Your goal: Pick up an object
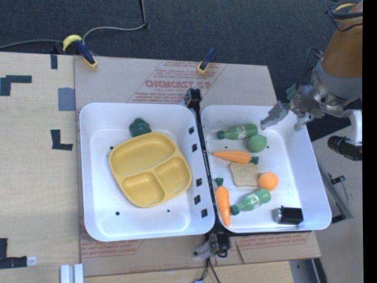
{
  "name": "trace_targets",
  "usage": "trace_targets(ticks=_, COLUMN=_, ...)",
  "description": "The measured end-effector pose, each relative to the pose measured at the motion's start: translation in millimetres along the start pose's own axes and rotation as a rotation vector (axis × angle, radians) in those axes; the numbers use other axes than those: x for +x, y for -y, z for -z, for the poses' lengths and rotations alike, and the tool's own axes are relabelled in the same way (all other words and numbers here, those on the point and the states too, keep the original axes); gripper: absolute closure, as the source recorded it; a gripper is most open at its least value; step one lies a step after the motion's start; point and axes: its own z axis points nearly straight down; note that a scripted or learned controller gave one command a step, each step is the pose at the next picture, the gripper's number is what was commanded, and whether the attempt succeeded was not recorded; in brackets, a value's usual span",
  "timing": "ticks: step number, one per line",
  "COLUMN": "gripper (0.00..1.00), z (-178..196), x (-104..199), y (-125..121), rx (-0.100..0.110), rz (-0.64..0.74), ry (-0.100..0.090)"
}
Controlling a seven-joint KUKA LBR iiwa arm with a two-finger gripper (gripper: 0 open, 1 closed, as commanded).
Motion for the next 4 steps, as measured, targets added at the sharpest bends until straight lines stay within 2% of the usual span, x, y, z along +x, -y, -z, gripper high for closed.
trace_targets(ticks=1, gripper=0.00, z=-90.6, x=-10.9, y=-41.5, rx=0.002, rz=0.000, ry=0.000)
trace_targets(ticks=2, gripper=0.00, z=-184.8, x=-12.6, y=-53.7, rx=-0.004, rz=0.001, ry=0.001)
trace_targets(ticks=3, gripper=1.00, z=-174.8, x=-12.5, y=-54.3, rx=-0.007, rz=0.002, ry=0.003)
trace_targets(ticks=4, gripper=0.00, z=-175.1, x=-12.7, y=-54.0, rx=-0.006, rz=0.002, ry=0.003)
